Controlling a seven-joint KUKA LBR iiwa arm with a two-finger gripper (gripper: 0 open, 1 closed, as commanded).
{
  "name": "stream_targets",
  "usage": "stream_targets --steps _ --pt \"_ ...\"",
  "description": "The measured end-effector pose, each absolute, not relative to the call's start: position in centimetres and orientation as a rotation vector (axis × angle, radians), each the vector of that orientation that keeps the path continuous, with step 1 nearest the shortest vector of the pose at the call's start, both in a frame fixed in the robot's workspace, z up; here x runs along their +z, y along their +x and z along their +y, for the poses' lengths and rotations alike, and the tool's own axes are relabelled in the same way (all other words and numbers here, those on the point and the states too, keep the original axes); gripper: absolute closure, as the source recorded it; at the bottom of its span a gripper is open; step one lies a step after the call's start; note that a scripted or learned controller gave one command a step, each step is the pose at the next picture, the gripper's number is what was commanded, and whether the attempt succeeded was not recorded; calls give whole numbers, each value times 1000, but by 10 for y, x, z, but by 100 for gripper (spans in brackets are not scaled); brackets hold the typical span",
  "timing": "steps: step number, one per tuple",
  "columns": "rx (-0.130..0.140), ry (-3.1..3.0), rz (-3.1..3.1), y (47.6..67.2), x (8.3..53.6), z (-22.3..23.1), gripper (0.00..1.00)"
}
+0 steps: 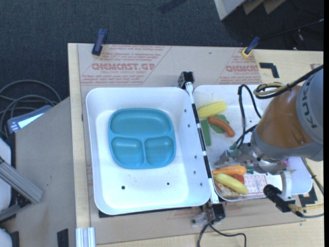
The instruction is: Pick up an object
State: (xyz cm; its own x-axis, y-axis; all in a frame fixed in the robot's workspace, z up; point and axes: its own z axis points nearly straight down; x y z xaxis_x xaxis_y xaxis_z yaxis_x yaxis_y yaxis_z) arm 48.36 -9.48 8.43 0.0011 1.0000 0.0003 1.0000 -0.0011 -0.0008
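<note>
Camera view: gripper (237, 153) is seen low in the right white bin (226, 92); finger state cannot be told. Just below it, an orange plastic carrot (230, 170) lies with its long axis left-right beside a yellow plastic banana (231, 182).

Around the blue tray (142, 138), the left bin's (97, 153) floor lies open on every side. Right of that tray, the arm (285, 127) overhangs the crowded right bin (226, 92).
</note>
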Motion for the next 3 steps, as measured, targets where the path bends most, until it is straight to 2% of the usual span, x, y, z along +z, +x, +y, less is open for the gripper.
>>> stream_targets --steps 1,2,3 --pt "0 -2222 -2220 479 84 -116 0" --pt "-1 -2223 -2223 553 101 -153 0" --pt "0 -2223 -2223 569 167 -199 0"
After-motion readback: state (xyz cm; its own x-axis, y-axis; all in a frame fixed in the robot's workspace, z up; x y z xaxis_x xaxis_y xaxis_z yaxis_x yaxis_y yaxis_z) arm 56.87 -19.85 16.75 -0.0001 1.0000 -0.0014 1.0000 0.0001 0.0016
